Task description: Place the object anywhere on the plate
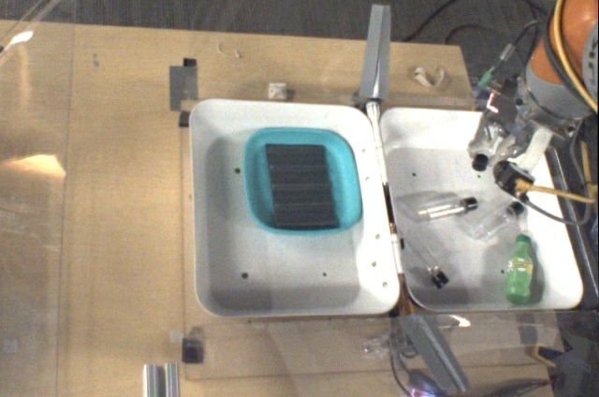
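Lying flat in the middle of the teal plate (pixel 350 180), a dark ridged block (pixel 300 186) is being judged the task's object, apparently set down already. The end effector (pixel 498 152) is being held well right of the plate, over the right bin (pixel 421 152), probably to stand clear. Whether it is released or clenched cannot be told. A clear tube (pixel 447 208) right of the plate is being half lost against the white, and the arm is being cut off at the edge.
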